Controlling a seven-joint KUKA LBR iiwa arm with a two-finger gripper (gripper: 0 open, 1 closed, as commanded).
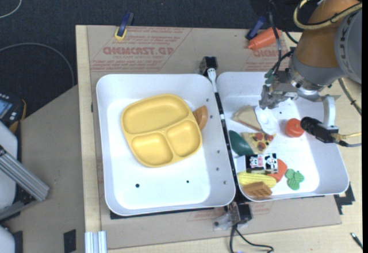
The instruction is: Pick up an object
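The gripper [270,100] hung over the far part of the right bin [328,186], just above a small white object [267,121]; whether its fingers were open or closed could not be told, and nothing was seen between them. The white object looked soft and rumpled, lying beside a tan wedge [247,118] toward the bin's left wall. A red tomato-like piece [294,127] sat toward the right edge. The left bin [115,188] carried a yellow divided plate [161,129].
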